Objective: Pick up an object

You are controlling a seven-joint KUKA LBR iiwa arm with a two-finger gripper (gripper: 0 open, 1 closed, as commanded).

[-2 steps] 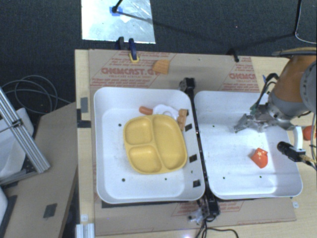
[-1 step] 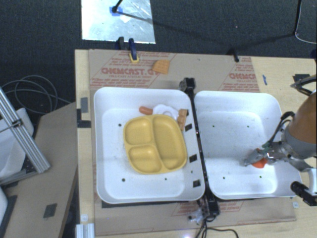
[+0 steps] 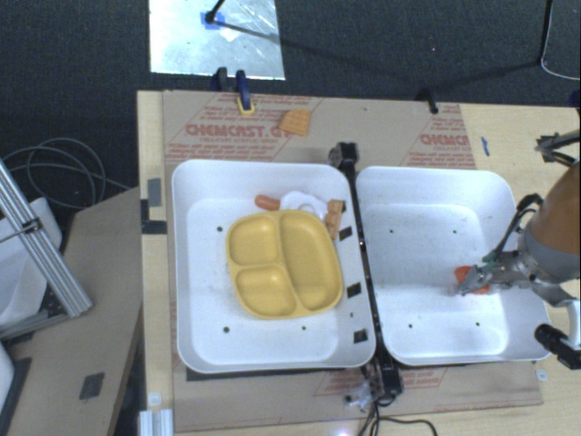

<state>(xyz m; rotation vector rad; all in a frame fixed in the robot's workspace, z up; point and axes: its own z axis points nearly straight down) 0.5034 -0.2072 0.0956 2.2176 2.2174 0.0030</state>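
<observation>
Hovering tool over orange object, right bin floor open leftward

Two bins sit side by side. A tray lies in the left bin. The gripper is in the right bin.

Glossy yellow plastic tray

We see a pale yellow divided plate in the white left bin; beside the plate, an orange sausage-shaped piece and a tan block; a red-orange object in the white right bin.
</observation>
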